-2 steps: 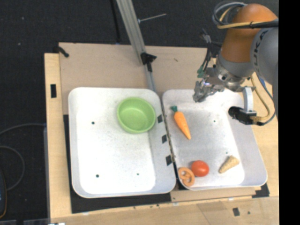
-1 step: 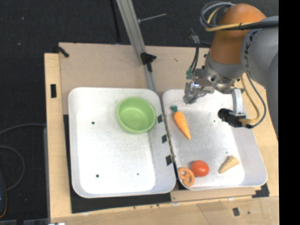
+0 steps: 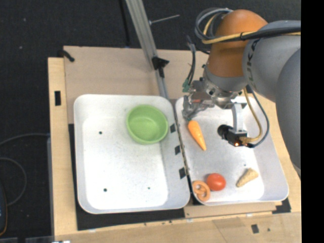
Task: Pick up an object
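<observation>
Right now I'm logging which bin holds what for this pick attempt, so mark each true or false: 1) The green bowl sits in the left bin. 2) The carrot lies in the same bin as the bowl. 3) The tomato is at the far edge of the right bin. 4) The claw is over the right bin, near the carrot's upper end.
1) True: the green bowl sits in the left bin.
2) False: the carrot lies in the right bin, apart from the bowl.
3) False: the tomato is near that bin's front edge.
4) True: the claw hangs just above the carrot's upper end.
</observation>
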Motion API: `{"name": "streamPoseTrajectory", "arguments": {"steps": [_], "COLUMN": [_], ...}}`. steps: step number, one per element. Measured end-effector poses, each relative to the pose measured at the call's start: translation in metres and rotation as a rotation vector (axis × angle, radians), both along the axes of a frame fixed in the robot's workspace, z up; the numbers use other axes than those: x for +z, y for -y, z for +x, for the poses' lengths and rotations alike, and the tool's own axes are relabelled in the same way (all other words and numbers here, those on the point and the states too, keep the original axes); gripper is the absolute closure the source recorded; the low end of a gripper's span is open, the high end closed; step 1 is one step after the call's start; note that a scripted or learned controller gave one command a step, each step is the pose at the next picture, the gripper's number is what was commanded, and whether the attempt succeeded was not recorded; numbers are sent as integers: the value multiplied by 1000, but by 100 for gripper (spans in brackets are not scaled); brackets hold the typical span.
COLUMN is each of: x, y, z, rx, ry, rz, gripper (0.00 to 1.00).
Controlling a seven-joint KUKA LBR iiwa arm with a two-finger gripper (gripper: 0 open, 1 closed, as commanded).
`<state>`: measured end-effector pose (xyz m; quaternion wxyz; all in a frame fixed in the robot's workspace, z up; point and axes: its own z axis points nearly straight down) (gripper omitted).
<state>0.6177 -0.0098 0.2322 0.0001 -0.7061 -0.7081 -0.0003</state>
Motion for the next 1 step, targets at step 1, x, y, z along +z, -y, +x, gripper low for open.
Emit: {"name": "streamPoseTrajectory", "arguments": {"steps": [1], "x": [2], "y": [-61], "z": [-7], "rx": [6], "ry": [-1], "rz": [2], "gripper": [100]}}
